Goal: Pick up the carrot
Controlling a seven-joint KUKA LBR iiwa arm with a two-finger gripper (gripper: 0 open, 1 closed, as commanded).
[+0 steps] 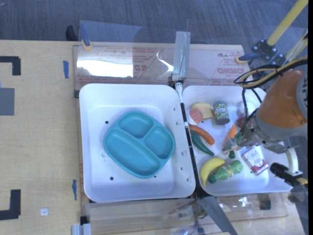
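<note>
The carrot (202, 134), orange and slender, lies slantwise at the left side of the right bin (254, 184). It rests against a dark green pepper-like piece (201, 145). My gripper (238, 137) is low in the same bin, right of the carrot and a short gap away from it. Its tip sits among a small orange piece (233, 131) and a small green piece (240, 140). The grey wrist and orange band (282, 102) hide the bin's right part.
Around the carrot lie a pink-and-yellow slice (197, 113), a small can (221, 113), a banana (210, 168), a green bottle (229, 169) and a red-white packet (254, 159). The left bin (93, 106) holds a blue divided plate (139, 144). Cables hang at the right.
</note>
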